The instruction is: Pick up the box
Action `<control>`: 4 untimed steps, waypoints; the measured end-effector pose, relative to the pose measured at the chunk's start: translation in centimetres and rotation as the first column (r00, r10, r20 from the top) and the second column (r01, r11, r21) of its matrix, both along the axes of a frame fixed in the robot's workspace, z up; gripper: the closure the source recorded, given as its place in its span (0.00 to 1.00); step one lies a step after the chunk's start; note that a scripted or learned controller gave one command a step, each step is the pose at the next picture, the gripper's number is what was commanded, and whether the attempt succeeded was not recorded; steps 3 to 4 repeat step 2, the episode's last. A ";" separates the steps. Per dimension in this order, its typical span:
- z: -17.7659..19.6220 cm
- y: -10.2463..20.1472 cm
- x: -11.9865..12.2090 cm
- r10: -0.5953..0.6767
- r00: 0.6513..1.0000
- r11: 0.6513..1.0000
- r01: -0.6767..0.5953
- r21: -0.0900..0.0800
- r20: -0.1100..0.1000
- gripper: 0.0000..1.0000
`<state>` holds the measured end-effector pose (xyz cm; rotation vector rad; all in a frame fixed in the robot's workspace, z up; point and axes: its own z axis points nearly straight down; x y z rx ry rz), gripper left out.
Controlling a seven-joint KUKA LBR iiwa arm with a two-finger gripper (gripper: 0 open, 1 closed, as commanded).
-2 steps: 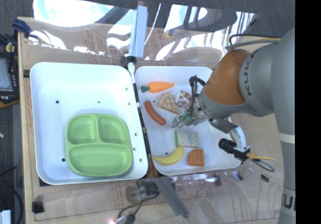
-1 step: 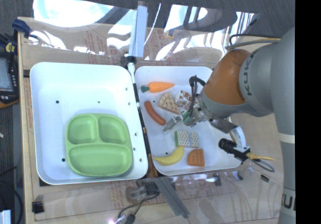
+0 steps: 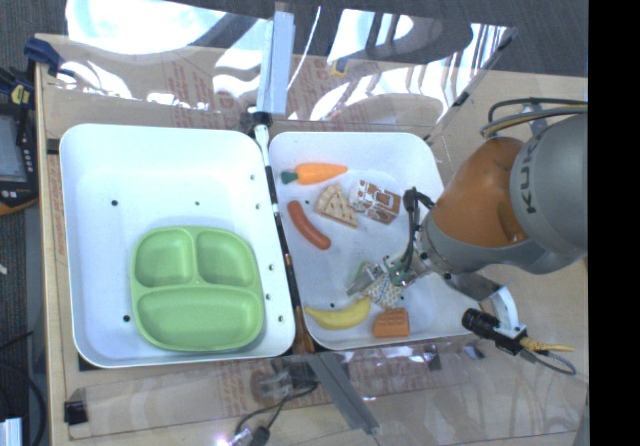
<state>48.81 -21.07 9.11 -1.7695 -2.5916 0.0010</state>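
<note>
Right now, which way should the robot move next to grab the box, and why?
Probably slide the jaws up the view to above the box. They hang by the banana, while the box lies apart, beside the tan wedge.

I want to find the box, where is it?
The box lies in the right bin, toward its far side, just right of the sandwich wedge and below the carrot.

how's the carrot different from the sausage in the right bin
The carrot is orange with a green tip and lies nearly level near the bin's far wall. The sausage is red, plain at both ends, and lies at a slant nearer the middle. Both are long, rounded toy foods lying flat in the right bin, close to the divider.
</note>
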 end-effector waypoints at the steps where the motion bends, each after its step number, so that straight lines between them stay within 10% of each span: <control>1: 1.0 0.0 0.1 0.006 1.000 1.000 -0.006 -0.001 0.001 1.00; 2: 10.7 10.8 1.1 -0.269 0.963 0.963 0.269 -0.002 0.003 1.00; 4: 10.7 10.8 1.1 -0.269 0.963 0.963 0.269 -0.002 0.003 1.00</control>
